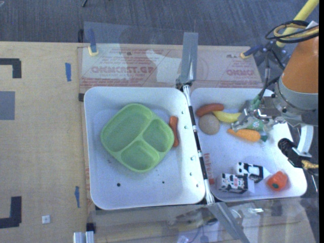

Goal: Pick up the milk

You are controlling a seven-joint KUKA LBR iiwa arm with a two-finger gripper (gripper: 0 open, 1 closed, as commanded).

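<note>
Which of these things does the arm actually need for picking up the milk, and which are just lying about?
For the job:
- milk carton, black and white, lying near the right bin's front edge
- gripper, over the right bin's far side

Just lying about:
- green divided plate, left bin
- small carrot beside the plate
- sausage
- banana
- potato
- larger carrot
- black-and-white box
- orange-red vegetable

Even, diffuse light falls from overhead — bright, with soft, short shadows. The two shallow white plastic bins [96, 135] look nearly washed out along their rims. A clear plastic sheet [136, 39] at the bench's far edge shows pale glare. The whole frame is slightly soft — fine detail blurs.
</note>
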